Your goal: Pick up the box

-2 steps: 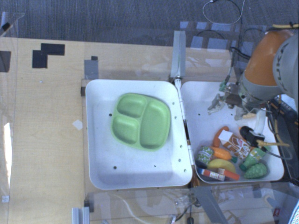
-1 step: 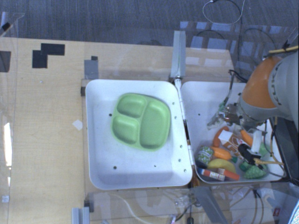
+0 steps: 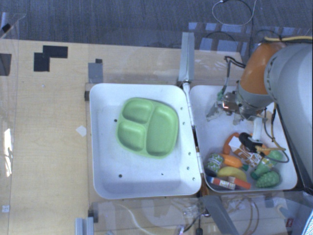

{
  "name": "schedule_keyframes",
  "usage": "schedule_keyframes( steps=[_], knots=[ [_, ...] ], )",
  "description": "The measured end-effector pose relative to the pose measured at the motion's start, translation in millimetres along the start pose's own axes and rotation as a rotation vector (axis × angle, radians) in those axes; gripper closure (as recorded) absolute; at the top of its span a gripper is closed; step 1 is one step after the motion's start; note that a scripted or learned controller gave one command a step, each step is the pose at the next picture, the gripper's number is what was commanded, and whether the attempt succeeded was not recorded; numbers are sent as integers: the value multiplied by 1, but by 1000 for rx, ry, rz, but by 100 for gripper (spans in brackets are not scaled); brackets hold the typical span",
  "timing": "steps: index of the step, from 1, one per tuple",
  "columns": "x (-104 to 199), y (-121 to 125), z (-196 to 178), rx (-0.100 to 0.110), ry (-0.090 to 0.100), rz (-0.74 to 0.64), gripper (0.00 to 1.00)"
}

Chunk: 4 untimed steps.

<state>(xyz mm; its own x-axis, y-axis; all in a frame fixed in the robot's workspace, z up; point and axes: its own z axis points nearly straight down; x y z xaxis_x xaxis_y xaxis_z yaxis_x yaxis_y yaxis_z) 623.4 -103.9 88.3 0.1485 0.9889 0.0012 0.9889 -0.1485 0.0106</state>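
The two-finger gripper (image 3: 215, 110) hangs over the far, bare part of the right white bin (image 3: 205, 131), its 2 fingers spread and nothing between them. The small orange-and-white printed carton box (image 3: 245, 154) lies nearer, among toy food piled in that bin's near right corner. A clean pick likely means shifting near and right, then descending squarely across the box. The grey arm (image 3: 288, 82) reaches in from the right, wrist bent down.

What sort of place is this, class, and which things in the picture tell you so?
Probably a robotics lab. A robot arm reaches over two white bins on a wooden bench; one bin holds a green tray, the other toy food. Loose cables lie behind.
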Motion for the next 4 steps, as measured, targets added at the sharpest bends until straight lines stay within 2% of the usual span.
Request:
schedule_keyframes(
  steps=[1, 2, 3, 4],
  knots=[
    [16, -40, -1, 0, 0, 184, 0],
    [4, -89, -2, -3, 2, 264, 0],
    [16, -40, -1, 1, 0, 581, 0],
    [-55, -46, -1, 0, -3, 572, 0]
  ],
)
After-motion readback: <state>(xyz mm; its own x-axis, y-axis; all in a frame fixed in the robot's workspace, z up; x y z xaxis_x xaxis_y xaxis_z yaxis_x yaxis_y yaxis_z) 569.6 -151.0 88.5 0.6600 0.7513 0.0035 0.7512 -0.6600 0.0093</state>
